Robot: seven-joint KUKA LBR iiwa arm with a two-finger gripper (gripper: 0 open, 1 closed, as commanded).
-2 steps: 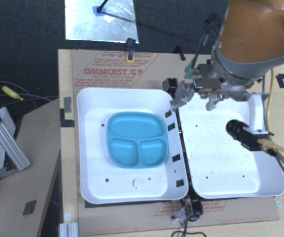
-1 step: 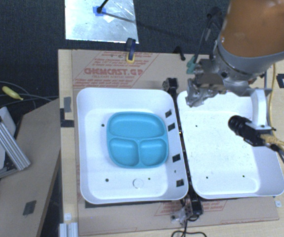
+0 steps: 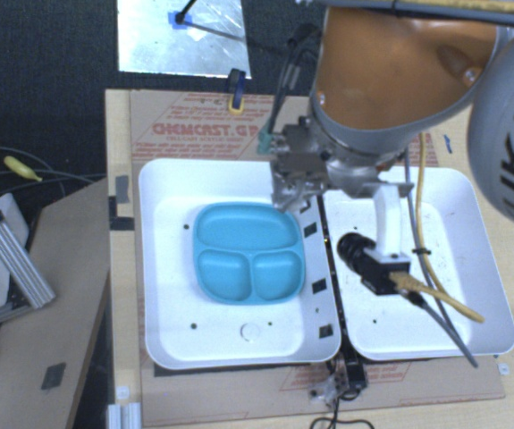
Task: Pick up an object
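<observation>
Blue divided plate (image 3: 248,262) mid left bin (image 3: 163,239), hand (image 3: 290,195) at its far edge

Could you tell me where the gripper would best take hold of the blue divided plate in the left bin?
Probably its raised outer rim, from above. The blue plate lies flat, too wide to span; the near rim has bare bin floor beside it for a finger.
</observation>
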